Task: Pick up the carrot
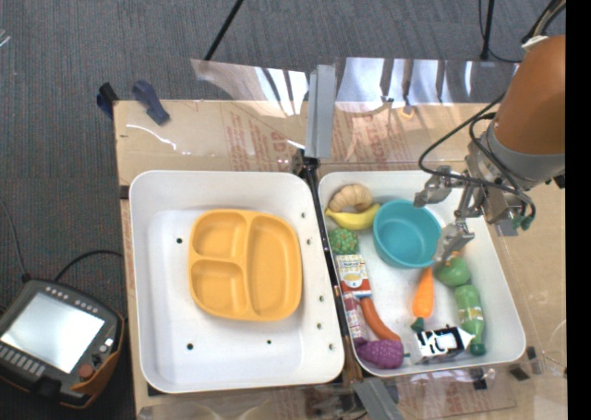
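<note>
From above, the smooth orange carrot [424,294] lies tapered and slightly tilted in the right bin [511,312], just below the glossy teal bowl [406,233] and beside a green pepper-like toy [452,271]. The metal gripper [455,241] hangs over the bowl's right rim, apart from the carrot; whether it is clenched or released, I cannot tell. A curved banana [352,218] touches the bowl's left side. The left bin [157,317] bears a yellow three-compartment plastic plate [246,264].
</note>
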